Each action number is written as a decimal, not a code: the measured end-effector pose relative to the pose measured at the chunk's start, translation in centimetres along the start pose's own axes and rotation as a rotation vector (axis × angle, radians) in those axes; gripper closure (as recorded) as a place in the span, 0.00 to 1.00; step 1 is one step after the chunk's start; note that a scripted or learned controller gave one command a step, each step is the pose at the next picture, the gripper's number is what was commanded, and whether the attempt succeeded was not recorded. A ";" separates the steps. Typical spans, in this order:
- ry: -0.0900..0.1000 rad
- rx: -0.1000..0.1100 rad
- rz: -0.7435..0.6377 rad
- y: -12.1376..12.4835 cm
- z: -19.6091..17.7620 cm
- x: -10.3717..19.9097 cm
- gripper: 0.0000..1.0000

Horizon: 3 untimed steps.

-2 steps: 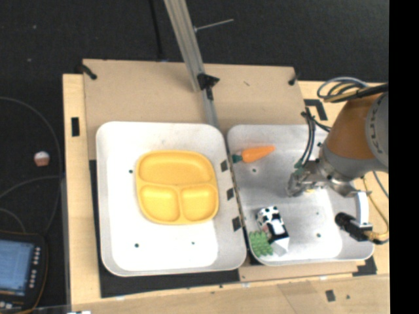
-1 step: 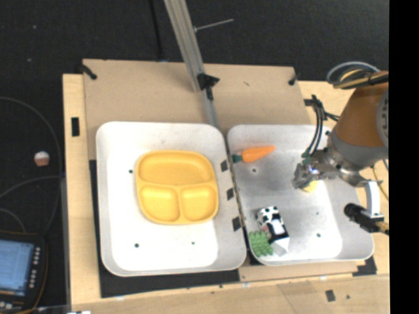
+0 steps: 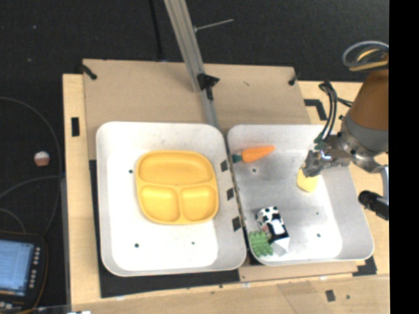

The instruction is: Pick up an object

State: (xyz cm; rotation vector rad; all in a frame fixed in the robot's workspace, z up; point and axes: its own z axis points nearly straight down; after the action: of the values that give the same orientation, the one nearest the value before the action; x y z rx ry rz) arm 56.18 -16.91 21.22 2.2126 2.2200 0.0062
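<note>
Over on the far left, well away from the bins, a small screen device (image 3: 18, 267) is glowing blue at the bench's lower corner, and a little round pinkish thing (image 3: 42, 157) is lying on the dark floor above it, with thin cables looping between them.

Moving right, the left bin (image 3: 116, 241) is sitting on the tan bench board (image 3: 144, 90). A yellow divided plate (image 3: 176, 186) is lying flat near the middle of that bin, one long compartment on its far side and two smaller ones on its near side. Behind the bins a grey metal rail (image 3: 186, 38) is slanting down toward the seam where the two bins are meeting.

Right of that seam is the right bin (image 3: 327, 231). An orange carrot (image 3: 256, 153) is lying in it close to the seam, toward the far edge, pointing away from the yellow plate. Near the bin's front corner by the seam, a black and white cow toy (image 3: 272, 224) is resting against a green leafy toy (image 3: 261, 244), the two touching.

Further right, a pale yellow object (image 3: 307, 181) is sitting on the bin floor, well apart from the carrot and the cow. The gripper (image 3: 317, 163) is hanging directly over its upper edge, seemingly touching it, on the grey arm (image 3: 372, 106) that is reaching in from the right. From where I'm standing I cannot tell how wide the gripper is spread or whether it has any hold on the yellow object.
</note>
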 end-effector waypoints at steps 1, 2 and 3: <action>0.003 0.006 -0.004 1.5 0.5 4.8 1.00; 0.004 0.005 -0.004 3.4 -1.2 9.6 1.00; 0.004 0.007 -0.004 4.4 -0.9 15.2 1.00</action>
State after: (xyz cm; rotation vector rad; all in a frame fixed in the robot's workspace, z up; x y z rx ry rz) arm 60.55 -1.74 22.11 2.2132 2.2298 0.0032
